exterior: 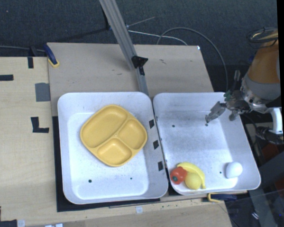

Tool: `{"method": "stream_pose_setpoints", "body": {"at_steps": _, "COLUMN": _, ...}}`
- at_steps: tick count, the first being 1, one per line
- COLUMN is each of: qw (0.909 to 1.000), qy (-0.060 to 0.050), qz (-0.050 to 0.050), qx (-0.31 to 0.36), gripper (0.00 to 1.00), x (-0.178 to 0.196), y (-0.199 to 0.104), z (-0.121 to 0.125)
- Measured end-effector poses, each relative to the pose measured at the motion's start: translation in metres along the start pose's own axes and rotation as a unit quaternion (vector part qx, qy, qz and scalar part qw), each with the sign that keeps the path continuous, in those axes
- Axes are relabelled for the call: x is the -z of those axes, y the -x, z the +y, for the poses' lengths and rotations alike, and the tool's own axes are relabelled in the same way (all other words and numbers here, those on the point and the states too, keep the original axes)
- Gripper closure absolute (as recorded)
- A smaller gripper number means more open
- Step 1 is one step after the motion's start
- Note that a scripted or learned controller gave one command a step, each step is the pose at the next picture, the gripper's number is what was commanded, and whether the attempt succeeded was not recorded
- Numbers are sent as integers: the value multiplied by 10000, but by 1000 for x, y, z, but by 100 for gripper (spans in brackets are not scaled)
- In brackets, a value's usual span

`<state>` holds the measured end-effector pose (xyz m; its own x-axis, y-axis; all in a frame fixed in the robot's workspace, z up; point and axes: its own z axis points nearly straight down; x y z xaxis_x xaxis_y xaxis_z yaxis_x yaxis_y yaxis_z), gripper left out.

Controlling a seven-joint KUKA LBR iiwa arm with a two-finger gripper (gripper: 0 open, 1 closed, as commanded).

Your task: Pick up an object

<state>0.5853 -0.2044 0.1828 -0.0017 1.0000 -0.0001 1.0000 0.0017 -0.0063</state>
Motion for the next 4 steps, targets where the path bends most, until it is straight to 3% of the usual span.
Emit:
{"method": "stream_pose_setpoints", "body": {"at_steps": 2, "qw": 10000, "qy": 26, "qz": -12, "qx": 3, "gripper": 0, "x": -96, "y": -10, "z": 2}}
{"method": "stream_pose_setpoints", "body": {"at_steps": 3, "qw": 10000, "qy": 24, "qz": -4, "qx": 9, "gripper": 100, "x": -84, "y": -11, "z": 2}}
{"method": "stream_pose_setpoints", "body": {"at_steps": 4, "qw": 10000, "qy": 52, "qz": -4, "qx": 4, "gripper": 100, "x": -27, "y": -19, "z": 8}}
